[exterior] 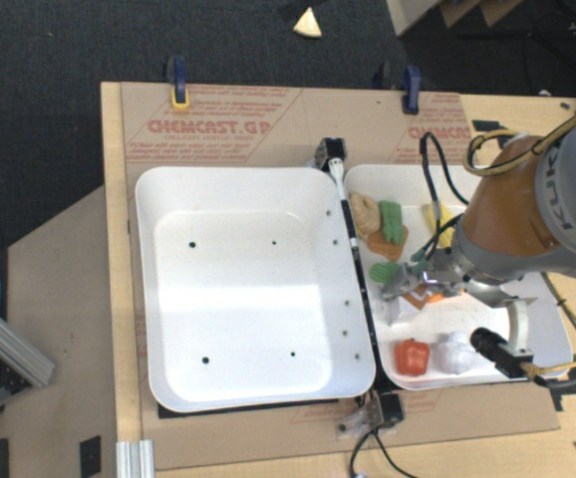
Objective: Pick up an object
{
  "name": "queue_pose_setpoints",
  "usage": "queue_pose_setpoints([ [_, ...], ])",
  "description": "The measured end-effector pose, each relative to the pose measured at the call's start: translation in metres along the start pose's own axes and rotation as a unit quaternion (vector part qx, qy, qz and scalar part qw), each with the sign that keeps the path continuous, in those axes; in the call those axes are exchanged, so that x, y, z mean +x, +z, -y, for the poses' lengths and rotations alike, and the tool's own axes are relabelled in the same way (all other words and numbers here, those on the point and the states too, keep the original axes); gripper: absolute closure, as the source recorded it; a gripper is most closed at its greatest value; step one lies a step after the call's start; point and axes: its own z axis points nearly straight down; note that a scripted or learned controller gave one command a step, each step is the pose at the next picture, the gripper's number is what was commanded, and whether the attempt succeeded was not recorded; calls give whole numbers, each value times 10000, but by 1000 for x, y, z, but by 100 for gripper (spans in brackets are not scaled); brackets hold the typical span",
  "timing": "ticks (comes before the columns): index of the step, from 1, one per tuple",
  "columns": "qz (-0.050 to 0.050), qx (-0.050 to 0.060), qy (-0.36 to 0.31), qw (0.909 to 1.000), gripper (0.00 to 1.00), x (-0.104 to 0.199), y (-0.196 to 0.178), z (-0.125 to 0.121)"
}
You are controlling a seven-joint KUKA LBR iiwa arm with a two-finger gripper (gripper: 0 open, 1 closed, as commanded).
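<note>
The arm reaches in from the right over the right bin (557,352), and my gripper (408,285) hangs low over the bin's middle. Under and beside it lies a small orange piece (430,301). A green round piece (382,272) sits just left of the gripper. Further back lie a tan lump (367,215) and a green oblong object (393,222), with a yellow thing (437,214) partly hidden by the arm. Near the bin's front are a red block (413,357) and a white crumpled object (453,356).
The left bin (168,192) stands beside the right one, sharing a dividing rim (353,257). Both rest on a wooden board (119,267) held by blue clamps (177,76) at the back. Cables trail at the front edge.
</note>
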Motion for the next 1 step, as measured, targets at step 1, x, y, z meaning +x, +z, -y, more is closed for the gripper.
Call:
queue_pose_setpoints([
  [1,19,-13,-14,10000,100,0,-13,0],
])
